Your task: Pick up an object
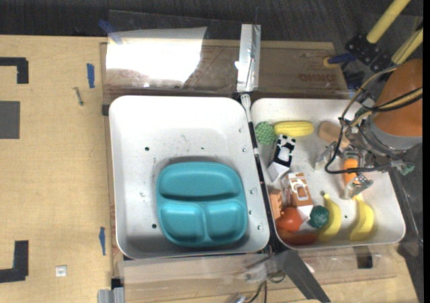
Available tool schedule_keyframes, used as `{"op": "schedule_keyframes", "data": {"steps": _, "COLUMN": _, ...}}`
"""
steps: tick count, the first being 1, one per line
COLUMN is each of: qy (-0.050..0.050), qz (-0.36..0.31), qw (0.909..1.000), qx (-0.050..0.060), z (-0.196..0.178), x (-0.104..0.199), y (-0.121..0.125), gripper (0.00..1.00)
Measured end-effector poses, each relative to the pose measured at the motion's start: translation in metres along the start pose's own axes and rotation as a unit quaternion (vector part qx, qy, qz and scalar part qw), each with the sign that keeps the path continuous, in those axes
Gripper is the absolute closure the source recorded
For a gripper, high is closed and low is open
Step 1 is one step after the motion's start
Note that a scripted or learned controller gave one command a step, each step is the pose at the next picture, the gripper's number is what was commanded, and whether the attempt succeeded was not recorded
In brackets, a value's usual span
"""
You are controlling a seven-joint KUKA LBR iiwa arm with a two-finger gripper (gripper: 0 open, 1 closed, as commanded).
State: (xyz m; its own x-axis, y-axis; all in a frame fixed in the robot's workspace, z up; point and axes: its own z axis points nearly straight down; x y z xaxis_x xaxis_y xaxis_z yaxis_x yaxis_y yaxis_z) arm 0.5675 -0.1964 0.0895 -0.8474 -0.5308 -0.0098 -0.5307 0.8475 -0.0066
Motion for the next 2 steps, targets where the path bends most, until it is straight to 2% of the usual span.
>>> {"op": "schedule_keyframes", "data": {"steps": 1, "qy": 0.0, "qz": 0.001, "qw": 1.0, "qx": 0.0, "z": 0.0, "x": 0.02, "y": -0.007, "gripper": 0.0}}
{"op": "schedule_keyframes", "data": {"steps": 2, "qy": -0.001, "qz": 0.046, "qw": 0.999, "qx": 0.0, "z": 0.0, "x": 0.033, "y": 0.001, "gripper": 0.0}}
